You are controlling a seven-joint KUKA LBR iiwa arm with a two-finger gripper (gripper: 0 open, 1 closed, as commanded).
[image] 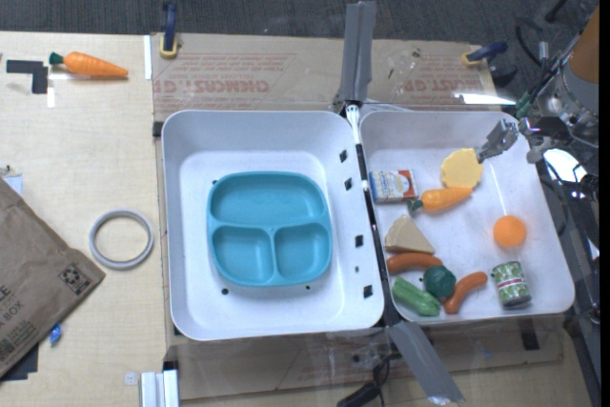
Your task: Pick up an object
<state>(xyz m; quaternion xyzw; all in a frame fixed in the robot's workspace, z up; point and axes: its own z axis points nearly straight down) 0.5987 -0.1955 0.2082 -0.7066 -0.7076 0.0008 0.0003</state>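
Note:
The right bin [543, 205] holds several toy foods: a yellow piece [461, 169], an orange carrot [446, 198], a small carton [392, 185], an orange ball [510, 231], a green can [511, 284], a sandwich wedge [408, 234], a sausage [412, 262], a green pepper [416, 296] and a dark green lump [439, 280]. My gripper [513, 145] hangs over the bin's upper right corner, just right of the yellow piece. Its fingers stand apart with nothing between them.
The left bin [186, 205] carries a blue divided plate [270, 229]. On the bench to the left lie a toy carrot [88, 65], a tape ring [121, 237] and a cardboard box [33, 281]. Cables and arm parts crowd the right edge.

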